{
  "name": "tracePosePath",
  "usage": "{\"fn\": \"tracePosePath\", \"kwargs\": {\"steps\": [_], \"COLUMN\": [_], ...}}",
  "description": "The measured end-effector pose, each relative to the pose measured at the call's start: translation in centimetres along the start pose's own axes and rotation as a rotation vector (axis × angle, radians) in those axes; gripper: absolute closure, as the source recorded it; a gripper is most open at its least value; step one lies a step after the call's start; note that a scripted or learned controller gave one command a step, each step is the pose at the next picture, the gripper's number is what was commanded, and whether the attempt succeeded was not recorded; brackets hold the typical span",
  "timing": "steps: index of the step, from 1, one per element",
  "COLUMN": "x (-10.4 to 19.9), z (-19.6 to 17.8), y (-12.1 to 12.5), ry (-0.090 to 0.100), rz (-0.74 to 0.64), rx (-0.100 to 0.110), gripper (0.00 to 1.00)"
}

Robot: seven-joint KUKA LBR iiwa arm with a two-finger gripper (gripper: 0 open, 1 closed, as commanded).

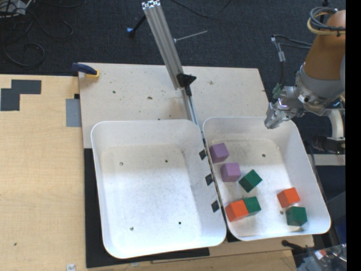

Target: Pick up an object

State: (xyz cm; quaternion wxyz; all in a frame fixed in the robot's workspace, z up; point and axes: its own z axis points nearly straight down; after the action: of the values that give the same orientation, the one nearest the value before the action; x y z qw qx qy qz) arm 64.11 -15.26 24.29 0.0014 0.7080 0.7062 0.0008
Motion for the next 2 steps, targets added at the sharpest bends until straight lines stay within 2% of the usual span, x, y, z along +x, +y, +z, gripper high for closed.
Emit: {"fn": "tracePosePath", "kwargs": {"steps": [1, 2], "x": [5.6, 10.0], "z": [-0.1, -0.6], "y": [-0.3, -1.9], "ry": [0.004, 0.003], "rz": [-0.007, -0.006], "rx": [0.006, 0.007], "gripper": [1.0, 1.0]}}
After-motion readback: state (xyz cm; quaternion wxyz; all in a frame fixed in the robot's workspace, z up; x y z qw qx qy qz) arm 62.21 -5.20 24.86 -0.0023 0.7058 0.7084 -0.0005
